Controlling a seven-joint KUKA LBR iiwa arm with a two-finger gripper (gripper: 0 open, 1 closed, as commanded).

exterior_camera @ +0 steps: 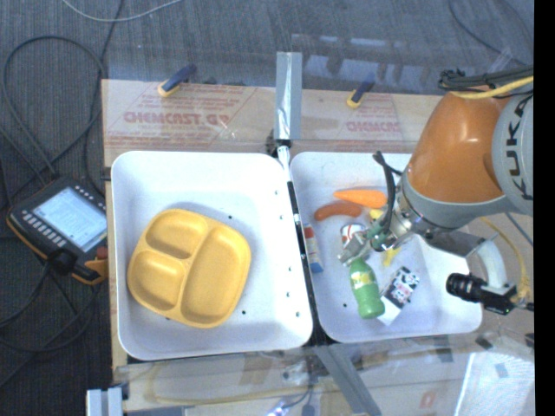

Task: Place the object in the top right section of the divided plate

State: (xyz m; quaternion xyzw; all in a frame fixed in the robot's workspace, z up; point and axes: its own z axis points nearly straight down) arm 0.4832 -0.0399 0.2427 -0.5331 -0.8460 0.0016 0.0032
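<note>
A yellow divided plate [190, 267] lies in the left bin [130, 180], tilted a little, with three sections and nothing in them. My gripper [362, 242] hangs low over the right bin [442, 315], among the objects there. Close to it are an orange carrot [361, 197], a red-orange sausage-like piece [335, 210], a small red and white item [350, 231] and a green bottle [367, 289] lying on its side. The gripper's metal tips sit just above the bottle's cap end.
A black and white carton [401, 286] lies right of the green bottle. A small blue and white stick [311, 251] rests by the divider between the bins. The arm's orange band [460, 150] covers the right bin's far right corner. A teach pendant [65, 224] lies left of the bench.
</note>
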